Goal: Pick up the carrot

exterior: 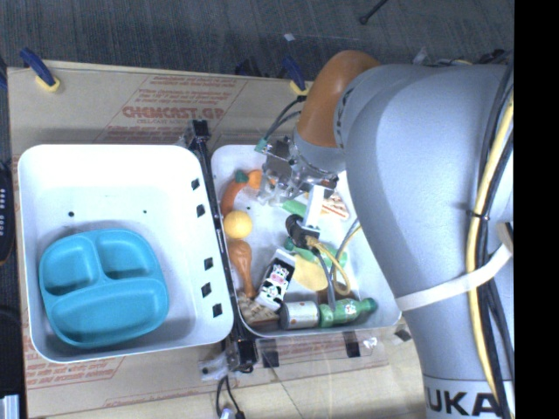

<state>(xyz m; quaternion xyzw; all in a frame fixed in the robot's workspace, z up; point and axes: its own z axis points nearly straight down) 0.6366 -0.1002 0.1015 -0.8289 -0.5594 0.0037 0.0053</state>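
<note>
- Fixed above the counter (131, 112), looking down at a slant.
- Near enough to take in both the left bin (52, 168) and the right bin (229, 157).
- Crowded at right by the arm (419, 164) reaching in.

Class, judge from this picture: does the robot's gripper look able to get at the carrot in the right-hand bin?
Probably yes. The gripper hangs just right of the carrot, whose orange body lies uncovered along the right bin's left wall; that wall beside it may crowd one finger.
</note>
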